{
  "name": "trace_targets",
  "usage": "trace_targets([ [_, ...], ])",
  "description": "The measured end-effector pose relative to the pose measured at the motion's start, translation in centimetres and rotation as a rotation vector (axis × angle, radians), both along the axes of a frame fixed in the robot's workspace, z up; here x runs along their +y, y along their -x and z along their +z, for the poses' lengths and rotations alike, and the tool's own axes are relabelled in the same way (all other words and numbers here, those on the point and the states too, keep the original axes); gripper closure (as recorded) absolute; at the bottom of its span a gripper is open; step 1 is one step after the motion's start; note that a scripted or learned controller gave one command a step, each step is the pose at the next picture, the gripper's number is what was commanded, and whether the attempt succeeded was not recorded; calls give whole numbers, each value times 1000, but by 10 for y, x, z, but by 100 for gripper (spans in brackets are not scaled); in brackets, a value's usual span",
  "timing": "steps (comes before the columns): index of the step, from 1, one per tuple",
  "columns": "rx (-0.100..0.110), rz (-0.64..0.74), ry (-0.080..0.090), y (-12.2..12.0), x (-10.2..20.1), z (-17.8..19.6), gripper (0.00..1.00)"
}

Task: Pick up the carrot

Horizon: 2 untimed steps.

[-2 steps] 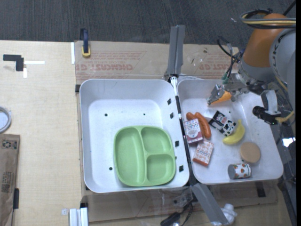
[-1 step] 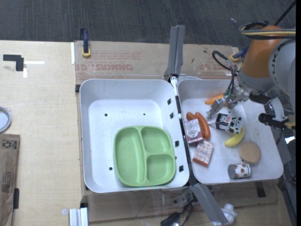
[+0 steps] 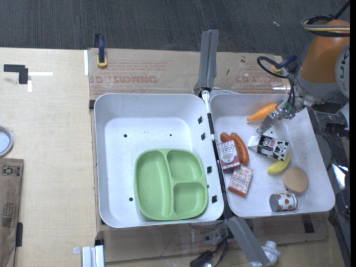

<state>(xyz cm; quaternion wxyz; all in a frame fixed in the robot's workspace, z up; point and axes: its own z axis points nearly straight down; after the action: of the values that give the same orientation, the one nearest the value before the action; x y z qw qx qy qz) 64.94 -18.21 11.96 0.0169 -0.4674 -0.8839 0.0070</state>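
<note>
Nearest the camera, well in front of the gripper point(image 3: 276, 117) and in the same right bin point(image 3: 320, 207), a small can point(image 3: 284, 201) is lying on its side, with a round tan cookie-like disc point(image 3: 295, 179) sitting just behind it. Further to the gripper's left at that depth, a green divided plate point(image 3: 170, 183) is resting in the left bin point(image 3: 105, 166). Moving back, a banana point(image 3: 278, 166) is lying just in front of a black-and-white carton point(image 3: 273, 146), which is sitting directly below the gripper, close to its tips. To the gripper's left and a little forward, a red packet point(image 3: 240, 181), a second small packet point(image 3: 227, 153) and two sausages point(image 3: 238, 145) are clustering near the divider between the bins. The gripper itself is hanging low over the back part of the right bin, reaching in from the right under the arm's orange band point(image 3: 322, 57); whether its fingers are apart or together cannot be told at this angle. The carrot point(image 3: 261, 112) is lying just beside the gripper, on its left and slightly behind, with its thicker end right at the fingertips, though contact cannot be told. Farthest back, beyond the bins, a cardboard sheet point(image 3: 144, 74) is lying on the bench.
</note>
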Motion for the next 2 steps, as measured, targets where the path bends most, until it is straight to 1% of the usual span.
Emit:
trace_targets([
  [1,-38,80,3,9,-32,-27,0],
  [2,-26,387,-6,1,40,-26,0],
])
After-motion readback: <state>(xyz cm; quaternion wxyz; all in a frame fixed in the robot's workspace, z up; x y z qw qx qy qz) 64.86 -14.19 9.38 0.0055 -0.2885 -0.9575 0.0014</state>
